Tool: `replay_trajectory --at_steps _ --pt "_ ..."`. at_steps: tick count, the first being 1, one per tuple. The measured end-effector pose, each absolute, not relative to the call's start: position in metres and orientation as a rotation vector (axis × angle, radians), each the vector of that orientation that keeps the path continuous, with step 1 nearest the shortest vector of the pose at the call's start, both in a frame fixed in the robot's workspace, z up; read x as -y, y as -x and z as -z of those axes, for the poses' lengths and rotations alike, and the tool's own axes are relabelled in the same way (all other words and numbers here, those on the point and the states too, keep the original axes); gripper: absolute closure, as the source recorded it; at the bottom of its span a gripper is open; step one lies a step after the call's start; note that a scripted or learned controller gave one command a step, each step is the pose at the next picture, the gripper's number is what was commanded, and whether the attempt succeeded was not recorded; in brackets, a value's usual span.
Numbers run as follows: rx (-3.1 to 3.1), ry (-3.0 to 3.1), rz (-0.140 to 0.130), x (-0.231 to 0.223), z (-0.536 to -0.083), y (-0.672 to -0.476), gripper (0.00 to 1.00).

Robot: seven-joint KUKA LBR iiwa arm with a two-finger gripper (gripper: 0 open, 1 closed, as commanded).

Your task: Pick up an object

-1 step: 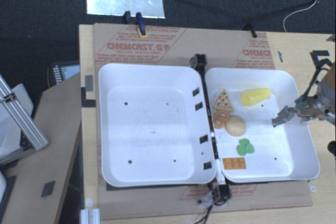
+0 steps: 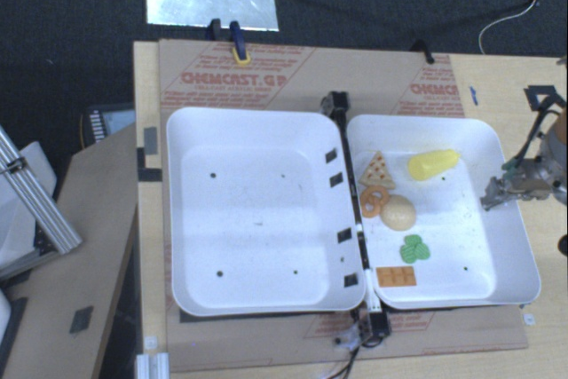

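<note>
White bins sit side by side; toy food clusters in the right bin [image 2: 510,217]: a yellow piece [image 2: 433,162], pretzel [image 2: 374,201], ball [image 2: 398,213], green piece [image 2: 414,249] and cracker [image 2: 396,277]. Crowding near the divider risks a glancing, failed grab. The gripper [image 2: 493,197] hovers at the right rim, well apart from them; its jaw state cannot be told.
</note>
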State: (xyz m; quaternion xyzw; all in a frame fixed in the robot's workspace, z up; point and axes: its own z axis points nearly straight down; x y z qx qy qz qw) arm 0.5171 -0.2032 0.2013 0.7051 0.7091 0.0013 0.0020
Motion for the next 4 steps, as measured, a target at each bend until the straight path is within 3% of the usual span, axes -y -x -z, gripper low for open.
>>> replay_trajectory --at_steps 1,2,3,4 --pt "-2.223 -2.205 -0.011 0.167 -0.303 -0.501 1.00" --pt "-2.209 -2.213 -0.008 0.210 -0.402 -0.487 1.00" --pt "-2.217 -2.200 -0.015 0.184 -0.538 -0.489 1.00" --pt "-2.233 -2.207 -0.006 0.106 -0.536 -0.487 1.00"
